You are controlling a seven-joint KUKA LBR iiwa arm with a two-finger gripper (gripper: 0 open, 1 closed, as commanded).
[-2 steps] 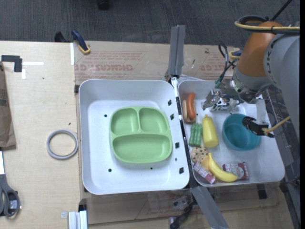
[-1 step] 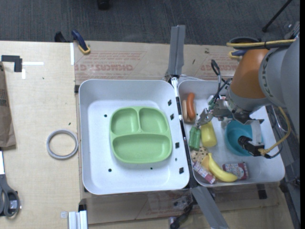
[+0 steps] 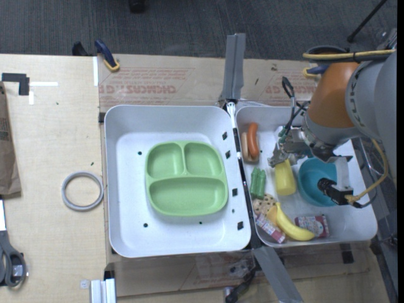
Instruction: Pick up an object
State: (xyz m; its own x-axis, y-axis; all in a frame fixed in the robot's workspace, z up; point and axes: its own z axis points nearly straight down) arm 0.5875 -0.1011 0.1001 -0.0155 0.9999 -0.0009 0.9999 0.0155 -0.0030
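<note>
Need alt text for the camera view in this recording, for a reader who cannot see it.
The grey arm's claw hangs in the right bin, just above a yellow block, near a banana, hot dog and blue bowl. The left bin holds a green divided plate.

Faint mirrored red print on cardboard [image 3: 165,82], illegible.

bins [image 3: 120,188] 2 | green tray [image 3: 187,179] 1 | banana [image 3: 290,226] 1 | blue bowl [image 3: 314,180] 1 | tape ring [image 3: 83,190] 1

green tray [image 3: 187,178], yellow banana [image 3: 291,226], blue bowl [image 3: 313,180]
</note>
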